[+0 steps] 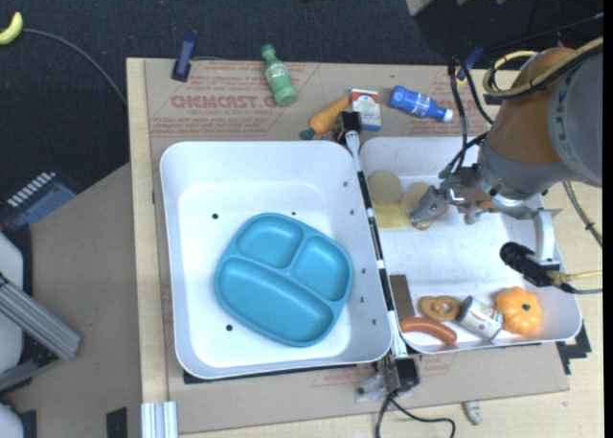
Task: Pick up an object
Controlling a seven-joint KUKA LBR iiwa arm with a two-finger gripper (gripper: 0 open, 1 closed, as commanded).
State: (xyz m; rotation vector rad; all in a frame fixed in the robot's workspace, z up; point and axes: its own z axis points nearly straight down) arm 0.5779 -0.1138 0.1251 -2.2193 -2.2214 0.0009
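My gripper [424, 208] hangs low over the upper left part of the right bin [460, 249], reaching in from the right. Just left of it lie a round beige piece [385, 185] and a pale yellow piece [389, 219], both close to the gripper's tip; whether it touches either is unclear. Along the right bin's front edge sit a brown pretzel-like ring [441, 308], a red sausage [427, 331], a small can [480, 319] and an orange pumpkin [518, 310]. Nothing shows as held.
The left bin [192, 187] holds a blue divided plate [283, 278]. Behind the bins on the board lie a green bottle [279, 77], a blue bottle [420, 103], a carrot [329, 116], a small carton [365, 108] and a blue clip [184, 55].
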